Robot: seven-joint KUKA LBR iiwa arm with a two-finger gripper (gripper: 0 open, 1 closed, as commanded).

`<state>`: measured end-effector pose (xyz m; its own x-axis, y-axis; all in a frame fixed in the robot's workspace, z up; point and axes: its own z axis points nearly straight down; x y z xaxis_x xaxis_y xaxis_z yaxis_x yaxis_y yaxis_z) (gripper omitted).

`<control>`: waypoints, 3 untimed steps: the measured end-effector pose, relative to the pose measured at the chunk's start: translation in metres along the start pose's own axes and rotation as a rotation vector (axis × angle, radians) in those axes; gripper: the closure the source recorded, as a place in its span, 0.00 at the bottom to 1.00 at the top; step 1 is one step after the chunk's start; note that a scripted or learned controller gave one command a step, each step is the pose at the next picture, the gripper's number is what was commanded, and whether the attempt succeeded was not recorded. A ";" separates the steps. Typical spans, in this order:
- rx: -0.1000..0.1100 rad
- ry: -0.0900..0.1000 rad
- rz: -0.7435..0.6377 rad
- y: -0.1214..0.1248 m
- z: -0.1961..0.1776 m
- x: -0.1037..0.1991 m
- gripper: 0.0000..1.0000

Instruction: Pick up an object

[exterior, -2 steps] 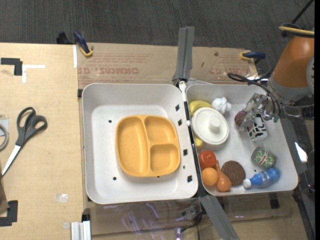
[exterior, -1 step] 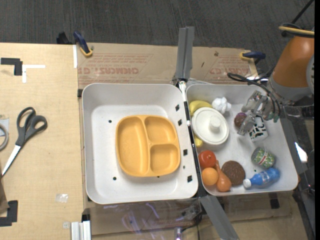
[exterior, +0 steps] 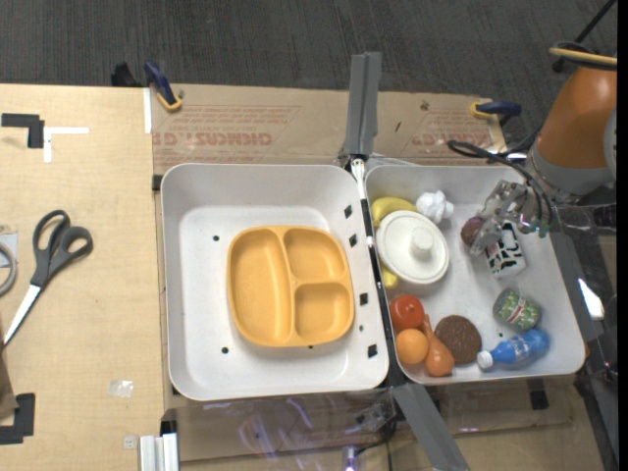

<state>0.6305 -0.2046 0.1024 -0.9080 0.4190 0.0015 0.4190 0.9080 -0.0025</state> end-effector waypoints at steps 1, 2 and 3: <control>0.000 0.000 0.000 0.000 0.000 0.000 0.00; 0.001 0.000 -0.002 0.001 -0.006 -0.001 1.00; -0.007 -0.009 -0.439 -0.002 0.008 -0.027 1.00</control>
